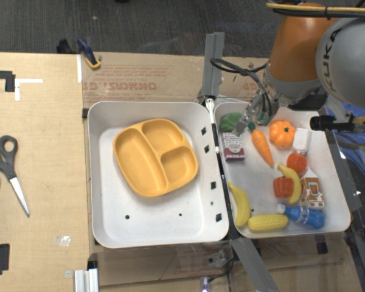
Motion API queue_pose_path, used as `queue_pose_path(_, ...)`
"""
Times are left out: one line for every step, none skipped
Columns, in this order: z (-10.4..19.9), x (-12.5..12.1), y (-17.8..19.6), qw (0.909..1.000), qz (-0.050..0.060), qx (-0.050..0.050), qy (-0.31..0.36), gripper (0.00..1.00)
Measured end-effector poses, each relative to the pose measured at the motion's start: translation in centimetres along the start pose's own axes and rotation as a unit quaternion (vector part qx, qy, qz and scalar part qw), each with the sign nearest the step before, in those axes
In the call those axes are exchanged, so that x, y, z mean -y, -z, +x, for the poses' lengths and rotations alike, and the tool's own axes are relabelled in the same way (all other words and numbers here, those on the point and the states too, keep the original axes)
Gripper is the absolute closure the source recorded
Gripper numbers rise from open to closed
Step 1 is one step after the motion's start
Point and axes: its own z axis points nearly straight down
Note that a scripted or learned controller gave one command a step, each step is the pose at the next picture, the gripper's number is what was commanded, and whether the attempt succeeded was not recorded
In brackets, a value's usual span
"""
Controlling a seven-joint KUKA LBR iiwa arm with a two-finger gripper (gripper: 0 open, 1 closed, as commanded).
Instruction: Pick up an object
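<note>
Gripper (248, 121): you are hovering it, finger state not discernible, over the right bin's (334, 224) back-left corner beside the green toy (230, 121) and carrot (263, 148), likely light, stiff, slippery plastic, best pinched mid-body; walls are crowding left and rear, room opening forward.

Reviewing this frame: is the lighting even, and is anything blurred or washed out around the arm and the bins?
Camera view: lighting is even and soft, with faint shadows beside the yellow divided plastic plate in the left white bin; the right white bin shows no strong glare; the small orange pumpkin toy is sharp, while the gripper looks slightly blurred; the grey arm housing is brightly lit.
</note>
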Motion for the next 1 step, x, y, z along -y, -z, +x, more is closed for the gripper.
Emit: queue_pose_path(5.05,13.79,-7.74,0.9845,0.0,-0.002,0.175,1.0)
